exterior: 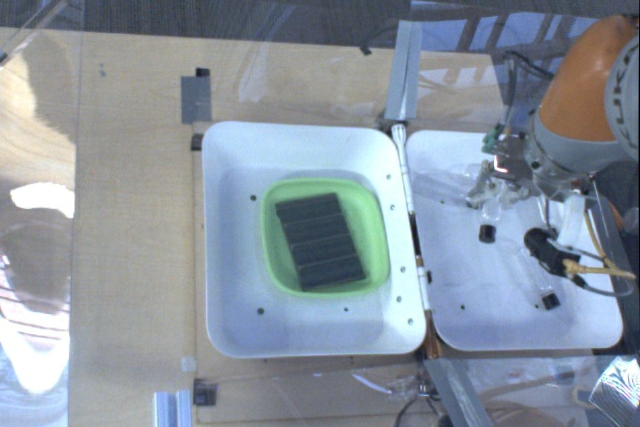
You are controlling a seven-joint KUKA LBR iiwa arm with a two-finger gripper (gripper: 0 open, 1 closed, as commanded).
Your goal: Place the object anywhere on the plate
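A dark grey ridged slab (pixel 319 241) lies flat on the green plate (pixel 377 245), which sits in the left white bin (pixel 230 215). The slab runs at a slight diagonal and covers most of the plate's floor. My gripper (pixel 490 193) hangs over the upper left part of the right white bin (pixel 450 315), well apart from the plate and slab. Nothing shows in it. The grey arm with its orange band (pixel 585 95) comes in from the right.
A black cable with an orange-tipped plug (pixel 555 257) trails over the right bin beside the wrist. Small dark marks (pixel 487 233) dot that bin's floor. A metal post (pixel 403 80) stands behind the gap between the bins. The wooden bench (pixel 120 215) spreads to the left.
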